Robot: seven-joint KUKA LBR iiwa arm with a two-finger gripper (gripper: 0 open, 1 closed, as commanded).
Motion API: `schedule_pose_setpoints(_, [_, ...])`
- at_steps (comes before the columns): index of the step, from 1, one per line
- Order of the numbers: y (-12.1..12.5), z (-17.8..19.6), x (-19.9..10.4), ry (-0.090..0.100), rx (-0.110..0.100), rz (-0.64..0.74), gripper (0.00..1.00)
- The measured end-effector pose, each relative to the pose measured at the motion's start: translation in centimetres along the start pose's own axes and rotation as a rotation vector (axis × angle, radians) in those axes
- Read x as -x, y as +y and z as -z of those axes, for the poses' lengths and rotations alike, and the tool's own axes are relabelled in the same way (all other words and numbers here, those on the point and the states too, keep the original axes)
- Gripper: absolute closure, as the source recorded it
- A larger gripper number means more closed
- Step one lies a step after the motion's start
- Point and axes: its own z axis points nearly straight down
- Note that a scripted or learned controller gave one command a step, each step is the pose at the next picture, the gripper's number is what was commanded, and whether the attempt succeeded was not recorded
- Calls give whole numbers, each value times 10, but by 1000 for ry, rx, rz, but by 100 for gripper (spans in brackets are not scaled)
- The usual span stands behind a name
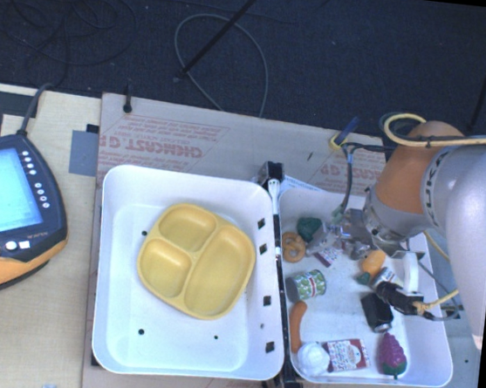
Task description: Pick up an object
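Observation:
The right bin (441, 367) holds several small objects. Among them are a green can (309, 284), an orange ring (293, 246), a dark green piece (309, 228) and a small dark packet (325, 256). Further along lie an orange stick (296, 324), a white lump (312, 357), a red packet (346, 355), purple grapes (393, 355), a black block (377, 311), an orange piece (373, 262) and a white bottle (409, 272). My gripper (345, 238) is low over the bin's far middle, between the green piece and the orange piece, just above the dark packet.
The left bin (111, 304) holds a yellow divided plate (195, 259). A teach pendant (3, 212) lies on the bench at the far left. The grey arm with its orange band (406, 187) covers the right bin's far right corner. Cables run across the dark floor behind.

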Motion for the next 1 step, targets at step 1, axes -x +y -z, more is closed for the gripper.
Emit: schedule_pose_setpoints(1, [-1,7,0,3,-9,2,100])
